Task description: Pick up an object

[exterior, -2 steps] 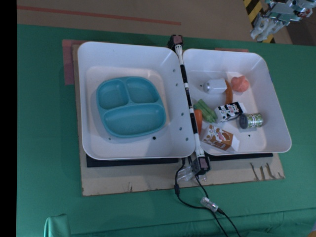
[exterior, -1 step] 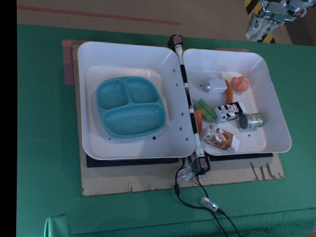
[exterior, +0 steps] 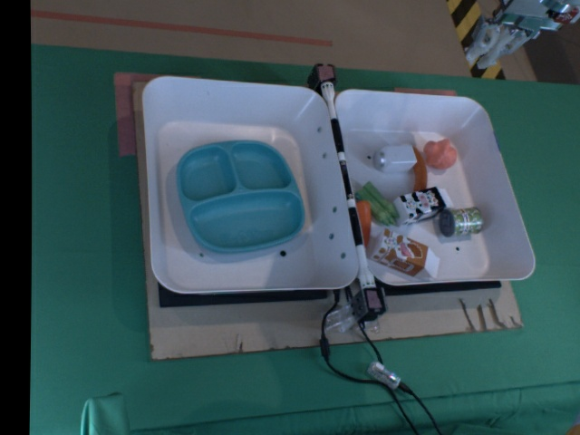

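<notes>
A green cloth [exterior: 82,243] covers the desk. On it lies a cardboard sheet [exterior: 245,338], and on that sit two white bins side by side. The left bin [exterior: 154,107] holds a teal divided plate [exterior: 240,196]. A black-and-white striped bar [exterior: 344,179] runs between the bins. Black cables [exterior: 349,365] trail from its near end toward the desk's front edge.

A divided teal plastic plate [exterior: 239,196] lies in the left white bin [exterior: 181,98]; small grocery items [exterior: 417,205] cluster in the right white bin [exterior: 471,125].
</notes>
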Motion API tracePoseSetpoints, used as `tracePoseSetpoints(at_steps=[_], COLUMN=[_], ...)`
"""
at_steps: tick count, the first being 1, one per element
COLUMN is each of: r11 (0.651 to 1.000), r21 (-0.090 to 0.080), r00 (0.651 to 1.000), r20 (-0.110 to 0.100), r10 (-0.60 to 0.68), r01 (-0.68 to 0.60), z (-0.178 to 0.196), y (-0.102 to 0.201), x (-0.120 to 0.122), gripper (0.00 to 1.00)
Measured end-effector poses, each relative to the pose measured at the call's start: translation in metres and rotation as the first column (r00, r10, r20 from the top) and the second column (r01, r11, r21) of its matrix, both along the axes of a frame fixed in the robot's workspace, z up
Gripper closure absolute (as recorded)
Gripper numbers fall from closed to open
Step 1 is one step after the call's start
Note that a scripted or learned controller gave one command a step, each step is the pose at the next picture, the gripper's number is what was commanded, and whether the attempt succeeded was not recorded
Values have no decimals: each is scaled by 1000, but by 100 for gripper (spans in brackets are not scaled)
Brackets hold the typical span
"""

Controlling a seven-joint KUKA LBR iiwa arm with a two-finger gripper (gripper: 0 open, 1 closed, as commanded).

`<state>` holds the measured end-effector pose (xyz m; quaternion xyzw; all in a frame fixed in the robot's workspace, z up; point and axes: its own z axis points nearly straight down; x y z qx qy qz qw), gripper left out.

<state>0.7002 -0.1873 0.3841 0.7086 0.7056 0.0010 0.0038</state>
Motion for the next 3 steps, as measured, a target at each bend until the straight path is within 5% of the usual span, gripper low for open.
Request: tracePoseSetpoints(at_steps=[3], r11=[1000], r21=[0], r00=[1000], r20=[-2], r10=[0], r01=[0], z=[-6], y=[12], x=[0], gripper=[100])
